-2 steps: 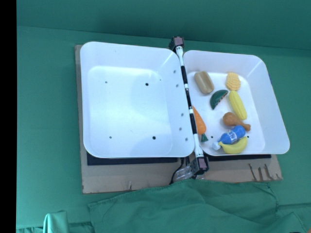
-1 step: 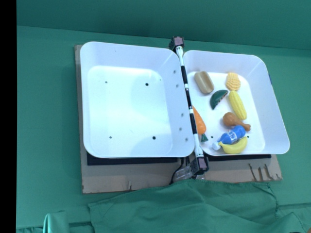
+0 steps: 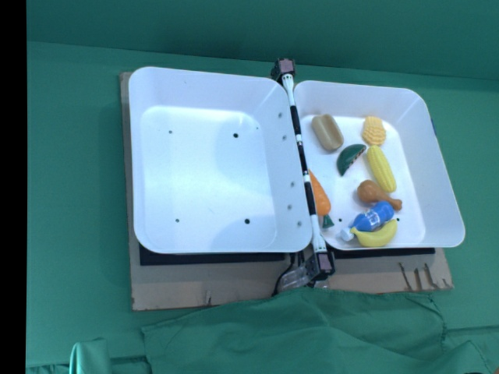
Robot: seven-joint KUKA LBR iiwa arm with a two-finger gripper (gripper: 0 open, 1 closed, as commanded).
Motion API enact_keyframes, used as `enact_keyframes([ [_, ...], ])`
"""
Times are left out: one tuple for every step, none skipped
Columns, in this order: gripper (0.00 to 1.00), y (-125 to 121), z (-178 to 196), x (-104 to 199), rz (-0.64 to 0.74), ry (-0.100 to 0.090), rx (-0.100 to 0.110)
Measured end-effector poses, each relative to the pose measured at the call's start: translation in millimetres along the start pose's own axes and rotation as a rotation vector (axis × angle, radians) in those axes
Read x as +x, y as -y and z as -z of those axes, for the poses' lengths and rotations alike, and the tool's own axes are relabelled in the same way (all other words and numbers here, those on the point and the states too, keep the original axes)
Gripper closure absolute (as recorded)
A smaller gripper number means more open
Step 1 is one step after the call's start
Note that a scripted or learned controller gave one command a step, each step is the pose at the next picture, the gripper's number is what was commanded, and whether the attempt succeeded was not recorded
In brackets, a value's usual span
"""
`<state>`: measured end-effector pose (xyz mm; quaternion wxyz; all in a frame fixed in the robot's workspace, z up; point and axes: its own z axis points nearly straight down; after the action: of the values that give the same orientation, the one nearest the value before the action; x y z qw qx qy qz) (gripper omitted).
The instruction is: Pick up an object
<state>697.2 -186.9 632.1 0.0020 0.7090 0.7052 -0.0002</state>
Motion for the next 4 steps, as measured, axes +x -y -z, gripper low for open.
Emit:
enact_keyframes([
  [0.00,-1.1,0.9,0.5,0.001,0.001,-0.005],
  [0.00,36.3,2.1,0.2,0.000,-0.002,-0.001],
  [0.00,46.6,1.4,19.3,0.005,-0.002,-0.002],
  [0.00,-2.4,2.2,-0.1,0.002,0.004,-0.012],
])
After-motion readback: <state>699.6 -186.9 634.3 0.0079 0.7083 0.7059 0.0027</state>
